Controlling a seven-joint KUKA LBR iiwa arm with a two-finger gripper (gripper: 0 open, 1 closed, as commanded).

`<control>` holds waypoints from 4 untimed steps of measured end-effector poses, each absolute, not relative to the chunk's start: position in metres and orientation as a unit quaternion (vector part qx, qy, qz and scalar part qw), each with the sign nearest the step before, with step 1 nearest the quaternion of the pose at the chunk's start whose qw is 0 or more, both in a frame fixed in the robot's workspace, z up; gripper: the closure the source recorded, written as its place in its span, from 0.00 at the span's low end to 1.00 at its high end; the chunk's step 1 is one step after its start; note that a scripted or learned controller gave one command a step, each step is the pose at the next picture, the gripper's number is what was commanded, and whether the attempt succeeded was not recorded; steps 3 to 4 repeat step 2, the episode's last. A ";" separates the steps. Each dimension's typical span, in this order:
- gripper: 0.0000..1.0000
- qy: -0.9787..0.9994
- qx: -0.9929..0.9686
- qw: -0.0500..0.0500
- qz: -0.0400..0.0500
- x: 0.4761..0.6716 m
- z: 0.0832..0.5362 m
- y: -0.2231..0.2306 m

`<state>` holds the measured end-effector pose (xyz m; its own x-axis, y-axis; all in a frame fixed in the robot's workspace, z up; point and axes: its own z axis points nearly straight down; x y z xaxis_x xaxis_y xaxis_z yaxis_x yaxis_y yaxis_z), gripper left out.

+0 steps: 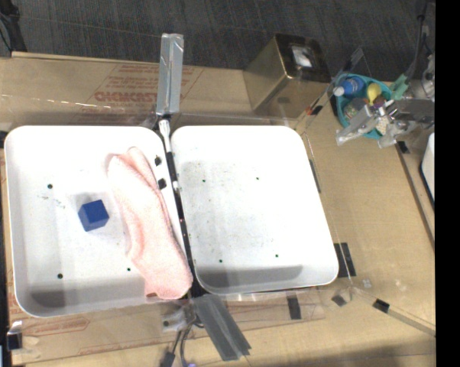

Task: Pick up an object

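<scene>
Pink cloth (147,224) lies in the left bin (31,205), against its right wall. Its long axis runs from the far side toward the near right corner. I see a blue cube (93,214) just beside it, to the left. The right bin (291,159) stands alongside on the bench (375,228).

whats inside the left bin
The left bin holds a blue cube on its white floor and a pink cloth along its right side. Anything beneath the cloth is covered.
</scene>
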<state>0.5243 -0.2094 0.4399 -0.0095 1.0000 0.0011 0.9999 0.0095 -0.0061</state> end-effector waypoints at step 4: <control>0.00 -0.783 -0.622 0.003 0.002 0.516 0.323 -0.210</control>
